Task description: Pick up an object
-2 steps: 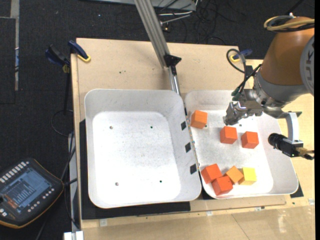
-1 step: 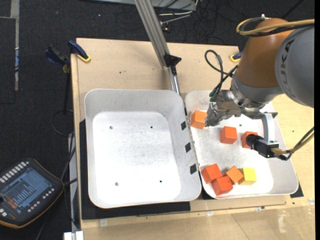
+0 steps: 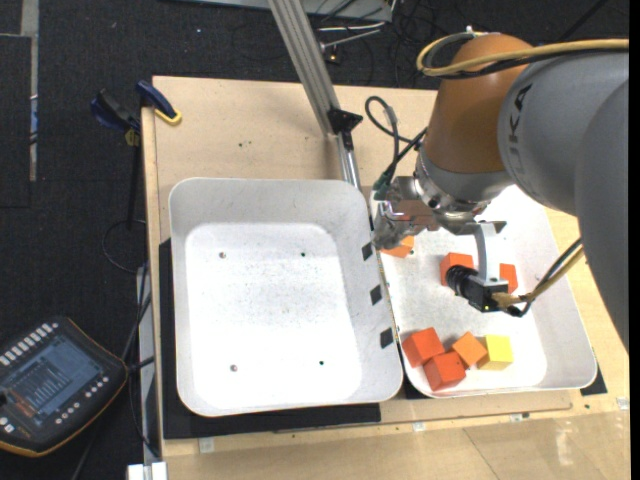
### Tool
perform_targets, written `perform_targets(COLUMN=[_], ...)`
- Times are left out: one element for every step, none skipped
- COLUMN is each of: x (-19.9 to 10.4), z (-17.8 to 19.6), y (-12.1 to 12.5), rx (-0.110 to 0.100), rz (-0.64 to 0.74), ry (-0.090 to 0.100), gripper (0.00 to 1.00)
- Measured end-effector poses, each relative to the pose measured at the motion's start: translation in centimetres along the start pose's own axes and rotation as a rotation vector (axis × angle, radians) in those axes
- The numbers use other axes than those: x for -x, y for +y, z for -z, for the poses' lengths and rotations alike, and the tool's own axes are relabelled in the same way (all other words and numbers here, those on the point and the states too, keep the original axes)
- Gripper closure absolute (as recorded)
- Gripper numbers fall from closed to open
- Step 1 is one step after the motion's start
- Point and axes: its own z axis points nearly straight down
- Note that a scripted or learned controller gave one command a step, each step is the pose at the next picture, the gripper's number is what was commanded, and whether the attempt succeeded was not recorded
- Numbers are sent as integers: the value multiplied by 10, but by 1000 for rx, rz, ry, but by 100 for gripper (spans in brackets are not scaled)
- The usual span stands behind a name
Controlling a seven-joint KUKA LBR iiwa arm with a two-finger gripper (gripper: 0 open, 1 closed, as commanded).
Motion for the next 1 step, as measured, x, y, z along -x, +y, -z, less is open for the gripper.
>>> perform_targets(x=[-58], z=[-7], y=[3], rx=[0], rz=[0], ry=[1], gripper=[100])
